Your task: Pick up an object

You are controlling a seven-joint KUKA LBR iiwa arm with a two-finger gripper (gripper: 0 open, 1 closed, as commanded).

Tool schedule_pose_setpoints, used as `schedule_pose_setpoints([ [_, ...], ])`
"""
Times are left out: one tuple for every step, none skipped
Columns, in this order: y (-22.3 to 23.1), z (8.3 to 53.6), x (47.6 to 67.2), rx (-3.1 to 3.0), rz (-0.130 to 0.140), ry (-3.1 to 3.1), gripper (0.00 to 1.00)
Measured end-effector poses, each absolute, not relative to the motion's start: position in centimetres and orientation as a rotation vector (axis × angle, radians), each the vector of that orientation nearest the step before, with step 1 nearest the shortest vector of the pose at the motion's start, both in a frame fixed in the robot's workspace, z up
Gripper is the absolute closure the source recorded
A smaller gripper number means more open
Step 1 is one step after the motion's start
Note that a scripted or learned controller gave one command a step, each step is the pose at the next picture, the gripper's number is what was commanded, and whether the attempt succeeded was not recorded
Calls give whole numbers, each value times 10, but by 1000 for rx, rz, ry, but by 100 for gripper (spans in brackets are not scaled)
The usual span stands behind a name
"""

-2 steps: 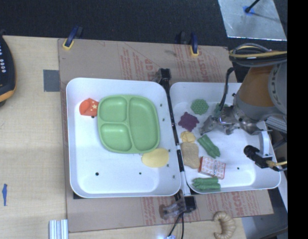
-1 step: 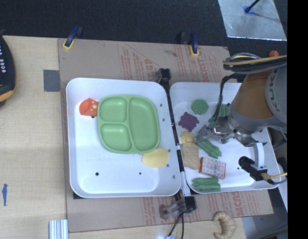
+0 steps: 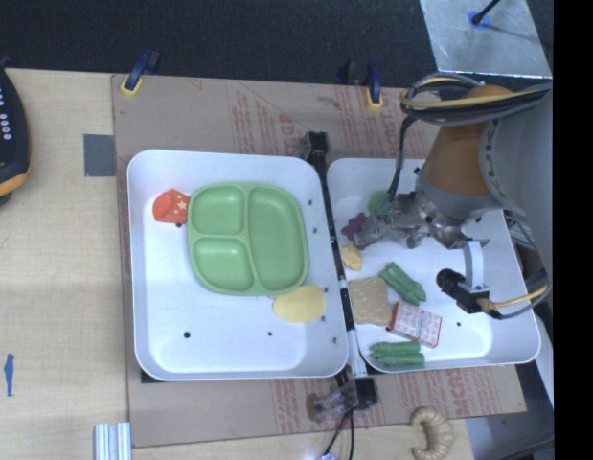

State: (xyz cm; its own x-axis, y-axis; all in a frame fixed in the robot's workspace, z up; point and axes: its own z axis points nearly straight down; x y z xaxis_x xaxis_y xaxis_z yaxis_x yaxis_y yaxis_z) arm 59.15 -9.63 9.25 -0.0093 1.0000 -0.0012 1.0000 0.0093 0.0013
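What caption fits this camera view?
KUKA arm's gripper lowered among toy foods in right bin; green divided plate in left bin.

Robotics lab bench: cardboard sheet (image 3: pixel 277 113) clamped with blue-yellow clips (image 3: pixel 138 70), two white bins (image 3: pixel 229 353), control pendant (image 3: pixel 4 137) at left edge, cables (image 3: pixel 339 429) at bottom.

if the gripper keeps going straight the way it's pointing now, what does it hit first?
Probably the purple piece. The gripper points toward the view's left, low in the right bin, and that piece lies just ahead of it. Depth is unclear from above; it may already be touching. Beyond it stands the wall between the bins.
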Motion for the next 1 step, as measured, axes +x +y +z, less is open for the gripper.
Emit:
schedule_pose_setpoints([
  [-104, 93, 660, 2211, 3, 2226, 0],
])
